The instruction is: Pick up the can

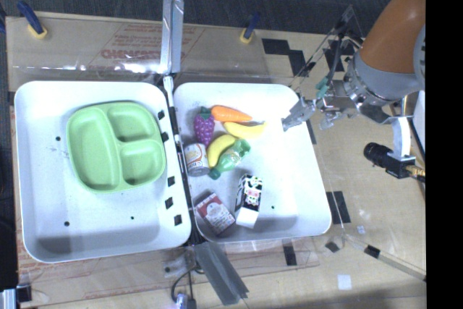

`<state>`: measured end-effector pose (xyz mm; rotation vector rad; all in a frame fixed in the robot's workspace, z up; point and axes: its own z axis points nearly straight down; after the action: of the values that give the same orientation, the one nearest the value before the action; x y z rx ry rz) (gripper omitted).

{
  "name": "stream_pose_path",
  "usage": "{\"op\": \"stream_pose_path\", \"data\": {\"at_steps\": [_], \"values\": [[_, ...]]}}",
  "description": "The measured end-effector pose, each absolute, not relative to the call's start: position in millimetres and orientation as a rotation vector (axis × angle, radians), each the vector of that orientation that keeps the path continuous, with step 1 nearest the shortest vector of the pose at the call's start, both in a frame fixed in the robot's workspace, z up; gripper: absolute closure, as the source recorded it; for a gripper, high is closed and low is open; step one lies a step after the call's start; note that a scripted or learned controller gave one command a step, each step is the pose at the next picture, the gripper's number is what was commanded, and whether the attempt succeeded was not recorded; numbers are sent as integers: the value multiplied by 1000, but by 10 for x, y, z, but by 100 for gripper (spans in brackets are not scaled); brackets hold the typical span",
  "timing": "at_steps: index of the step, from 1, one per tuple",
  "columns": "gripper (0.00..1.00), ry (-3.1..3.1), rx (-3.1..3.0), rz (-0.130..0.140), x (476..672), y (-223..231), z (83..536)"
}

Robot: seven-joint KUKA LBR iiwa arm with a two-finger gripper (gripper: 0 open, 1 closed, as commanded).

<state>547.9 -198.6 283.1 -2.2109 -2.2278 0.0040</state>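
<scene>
The can (pixel 195 158) is small, silvery, with a white and red label. It sits at the left wall of the right bin (pixel 304 177), just below the purple grapes (pixel 204 127) and touching the green bottle (pixel 230 159). My gripper (pixel 295 116) hangs over the right bin's upper right edge, well to the right of the can and apart from every object, with nothing in it.
Crowding the can are a carrot (pixel 231 113), a yellow banana (pixel 233 137), a cow-patterned carton (pixel 249 200) and a small brown box (pixel 214 213). The left bin (pixel 36 155) holds a green divided plate (pixel 116 145). A metal divider (pixel 172 32) stands between the bins at the back.
</scene>
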Motion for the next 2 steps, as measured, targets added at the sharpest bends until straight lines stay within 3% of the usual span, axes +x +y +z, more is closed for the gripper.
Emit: {"op": "stream_pose_path", "data": {"at_steps": [1, 2], "values": [[0, -2041, -2384, 4, 5759, -1861, 1050], [0, -2204, -2237, -2, 5336, -1258, 931]]}}
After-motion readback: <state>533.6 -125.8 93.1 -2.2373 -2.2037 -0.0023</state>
